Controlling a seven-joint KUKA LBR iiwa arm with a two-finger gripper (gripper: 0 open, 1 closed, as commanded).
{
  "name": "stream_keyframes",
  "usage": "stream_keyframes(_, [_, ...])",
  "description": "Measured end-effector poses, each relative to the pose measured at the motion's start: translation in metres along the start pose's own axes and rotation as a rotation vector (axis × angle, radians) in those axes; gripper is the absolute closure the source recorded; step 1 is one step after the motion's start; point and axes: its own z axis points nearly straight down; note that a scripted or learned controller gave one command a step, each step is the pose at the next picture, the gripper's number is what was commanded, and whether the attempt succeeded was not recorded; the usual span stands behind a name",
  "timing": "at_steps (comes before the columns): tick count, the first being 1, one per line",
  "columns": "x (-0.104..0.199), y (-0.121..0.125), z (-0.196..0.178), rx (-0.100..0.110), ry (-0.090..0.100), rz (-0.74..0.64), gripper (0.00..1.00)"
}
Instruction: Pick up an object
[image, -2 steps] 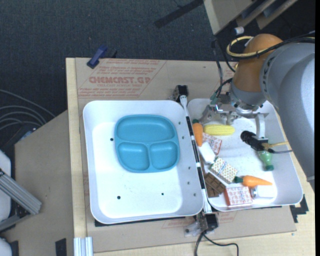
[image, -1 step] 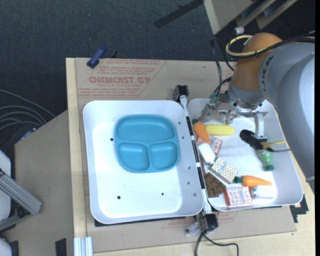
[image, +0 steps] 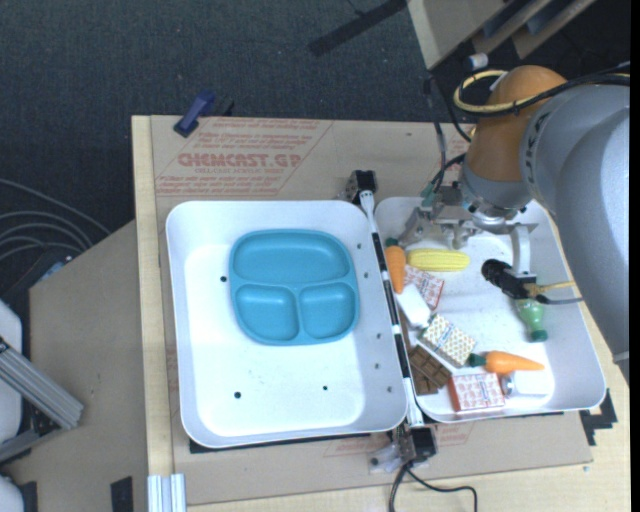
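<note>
Gripper (image: 447, 235) sits just above the corn (image: 438, 261) at the upper end of the right bin (image: 572, 352). Fingers look apart with nothing between them, and they straddle the space just above the corn. Whether the tips touch the corn can't be told.

Corn is yellow and lies flat, lengthwise across the bin.

All pickable items are in the right bin, placed from the corn:
- Small carrot (image: 397, 268) just left of the corn, along the bin's left wall, tip pointing down.
- Red-and-white packet (image: 428, 292) right below the corn, near touching.
- Checkered box (image: 450, 341) further below the corn, tilted.
- Brown block (image: 430, 369) below the corn, past the checkered box and overlapping its lower-left side.
- Red box (image: 476, 391) well below the corn at the bin's lower edge.
- Second carrot (image: 515, 361) below-right of the corn, lying flat, green end to the left.
- White item (image: 527, 384) just under the second carrot, too small to identify.
- Green item (image: 533, 320) right of the corn and a bit lower, well apart from it.

Left bin (image: 200, 350) is left of the corn and holds a blue divided plate (image: 293, 285) with three sections.
</note>
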Motion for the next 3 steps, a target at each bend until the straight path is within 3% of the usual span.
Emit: stream_keyframes(3, [0.0026,-0.0001,-0.0002,0.001,0.0,0.0,0.0])
